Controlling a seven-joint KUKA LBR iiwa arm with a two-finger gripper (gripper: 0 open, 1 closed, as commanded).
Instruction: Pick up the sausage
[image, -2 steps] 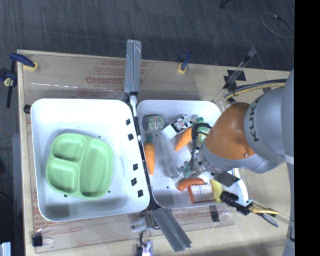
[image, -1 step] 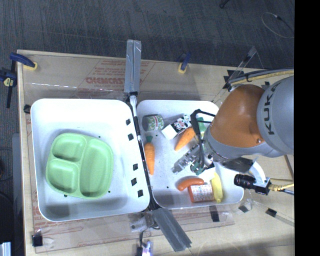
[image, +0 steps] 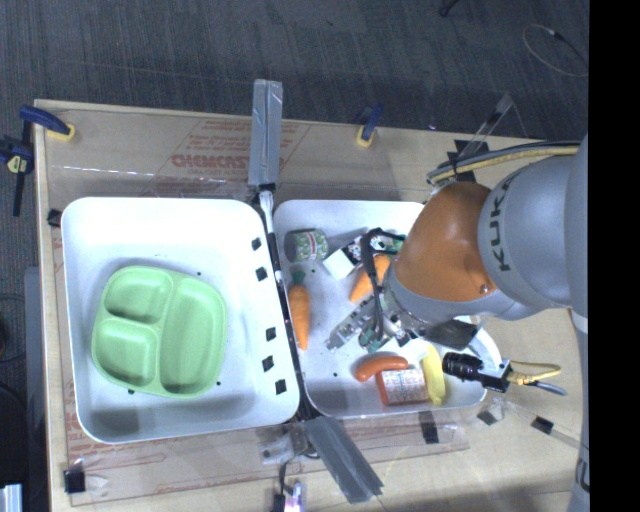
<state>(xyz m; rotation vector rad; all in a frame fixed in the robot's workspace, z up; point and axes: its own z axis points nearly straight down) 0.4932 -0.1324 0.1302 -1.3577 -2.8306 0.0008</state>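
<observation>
**Q:** Where was the sausage when this was taken?

**A:** The sausage (image: 380, 366), a short reddish-orange link, lay on the floor of the right bin (image: 330, 395), in the lower middle of the frame. Just beside it, lower right, sat a red-labelled can (image: 403, 387), and a banana (image: 433, 378) lay right of that.

**Q:** And your gripper?

**A:** My gripper (image: 365, 325) hung over the same bin, just above the sausage in the frame, beneath my orange wrist band (image: 447, 255). I could not tell how wide it was set; the metal parts blurred together there. Nothing showed between them.

**Q:** So how far along was the job?

**A:** By my reading, not far. The sausage rested on the bin floor, not lifted. I was near it, so closing on it and raising it were left to do.

**Q:** Anything else around?

**A:** A carrot (image: 298, 315) lay by the bin's left wall, and a green divided tray (image: 160, 328) sat in the left bin (image: 80, 225).
</observation>
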